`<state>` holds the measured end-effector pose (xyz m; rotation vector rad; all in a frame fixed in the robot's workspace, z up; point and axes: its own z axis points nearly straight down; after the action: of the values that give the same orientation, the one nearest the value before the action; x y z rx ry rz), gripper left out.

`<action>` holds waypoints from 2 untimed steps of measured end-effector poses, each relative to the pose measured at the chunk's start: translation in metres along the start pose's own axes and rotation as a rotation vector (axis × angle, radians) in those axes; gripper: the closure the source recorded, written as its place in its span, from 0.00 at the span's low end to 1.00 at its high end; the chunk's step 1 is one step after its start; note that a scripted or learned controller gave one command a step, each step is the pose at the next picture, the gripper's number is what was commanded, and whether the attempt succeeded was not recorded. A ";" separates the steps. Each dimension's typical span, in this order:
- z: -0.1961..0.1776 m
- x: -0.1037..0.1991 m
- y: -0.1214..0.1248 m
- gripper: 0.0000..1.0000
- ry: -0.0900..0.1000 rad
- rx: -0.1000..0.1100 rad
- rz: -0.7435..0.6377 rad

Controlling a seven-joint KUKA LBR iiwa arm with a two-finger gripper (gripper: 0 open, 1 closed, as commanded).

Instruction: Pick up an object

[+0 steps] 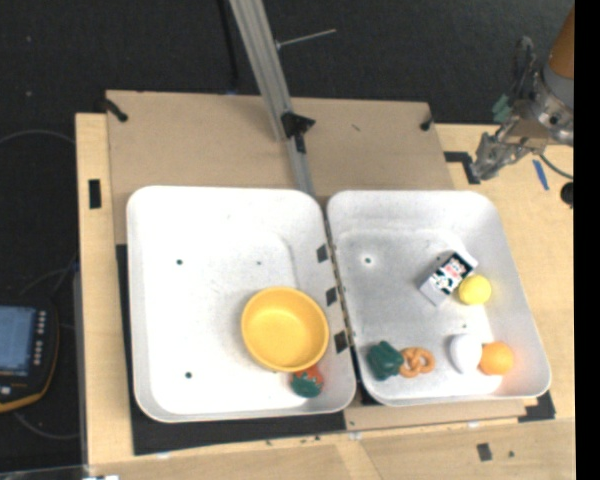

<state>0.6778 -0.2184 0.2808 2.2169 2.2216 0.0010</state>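
My gripper [492,152] hangs at the upper right, over the bench just behind the far right corner of the right bin [400,218], well away from every object. In that bin a small white, black and blue box [446,275] lies next to a yellow ball [474,290]. Along the near wall sit a dark green piece [384,360], an orange pretzel-shaped item [416,361], a white lump [465,353] and an orange ball [496,358]. The left bin [180,228] holds a yellow bowl [285,328], and a small red and green item [306,382] lies at the bowl's front.
A grey metal pole [265,58] slants from the top centre down to the seam between the bins. A control pendant [12,353] lies off the bench at the left. The bench edge runs along the front.
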 end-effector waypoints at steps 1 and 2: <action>0.012 0.047 -0.012 1.00 0.001 0.003 -0.002; 0.005 0.096 -0.016 1.00 0.003 0.001 -0.004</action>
<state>0.6617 -0.1221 0.2753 2.2144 2.2281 0.0027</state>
